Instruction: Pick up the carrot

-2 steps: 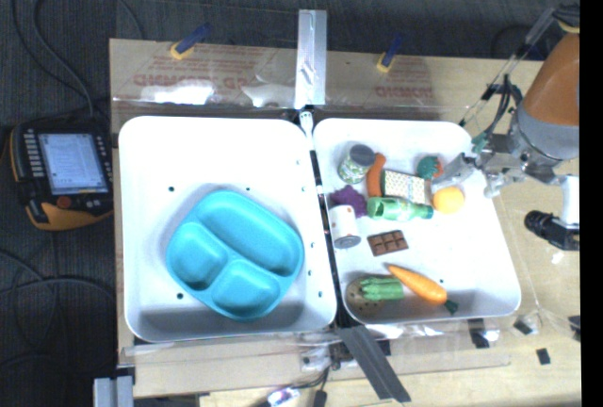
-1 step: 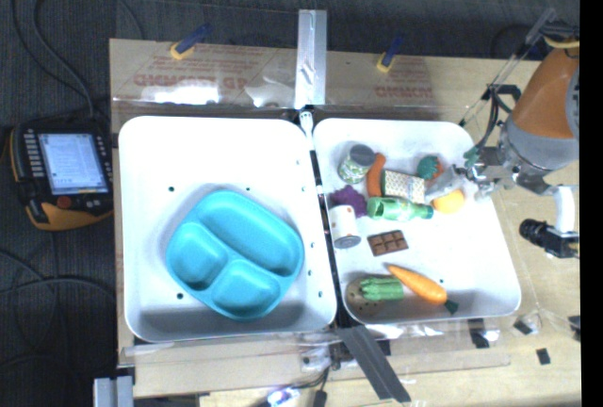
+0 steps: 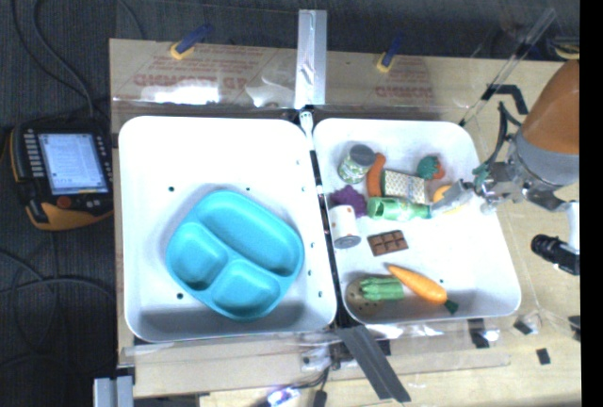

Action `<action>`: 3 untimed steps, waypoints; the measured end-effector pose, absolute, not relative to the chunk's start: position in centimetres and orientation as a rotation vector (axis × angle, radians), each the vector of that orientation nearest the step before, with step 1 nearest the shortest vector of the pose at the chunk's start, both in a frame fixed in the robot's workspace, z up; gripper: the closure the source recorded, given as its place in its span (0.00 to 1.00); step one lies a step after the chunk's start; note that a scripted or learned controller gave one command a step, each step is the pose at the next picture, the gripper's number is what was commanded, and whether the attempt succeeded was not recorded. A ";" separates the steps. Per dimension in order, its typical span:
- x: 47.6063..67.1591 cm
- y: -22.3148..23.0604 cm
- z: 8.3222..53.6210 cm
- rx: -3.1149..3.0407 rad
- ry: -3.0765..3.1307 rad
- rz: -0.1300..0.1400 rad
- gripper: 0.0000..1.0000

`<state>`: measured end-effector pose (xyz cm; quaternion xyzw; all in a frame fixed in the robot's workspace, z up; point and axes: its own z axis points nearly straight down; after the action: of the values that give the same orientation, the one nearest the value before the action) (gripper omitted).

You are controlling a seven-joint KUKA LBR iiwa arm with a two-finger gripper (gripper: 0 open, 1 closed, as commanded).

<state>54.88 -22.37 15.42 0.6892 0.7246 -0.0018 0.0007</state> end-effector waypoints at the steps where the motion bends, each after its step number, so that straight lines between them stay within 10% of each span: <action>1: 59.6 -21.4 9.9 2.185 2.254 0.017 0.00; 2: 59.7 -21.5 9.7 2.031 2.403 0.005 0.00; 3: 59.7 -21.8 10.7 2.029 2.395 0.001 1.00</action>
<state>59.71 -21.85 10.70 0.6463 0.7631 0.0005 0.0015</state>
